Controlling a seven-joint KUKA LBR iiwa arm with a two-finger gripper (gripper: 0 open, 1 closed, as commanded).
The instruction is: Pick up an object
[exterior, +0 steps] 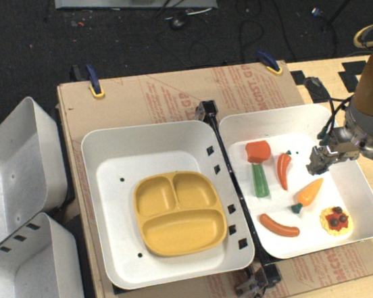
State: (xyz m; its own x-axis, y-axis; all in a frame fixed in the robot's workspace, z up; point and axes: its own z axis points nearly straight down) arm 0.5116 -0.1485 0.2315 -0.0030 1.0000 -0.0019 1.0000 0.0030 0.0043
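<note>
The right bin [290, 119] holds several toy foods: a red block [258, 151], a green piece [259, 181], a red chili pepper [283, 168], an orange carrot [308, 193], a sausage [279, 225] and a small pizza slice [336, 220]. My gripper [322, 160] hangs over the right side of this bin, just above and right of the carrot and right of the chili. It is dark and small in the view.
The left bin [103, 190] holds a yellow divided plate [179, 212]. Two more white bins [12, 168] stand off the bench at the far left. Cables run along the arm at the right edge.
</note>
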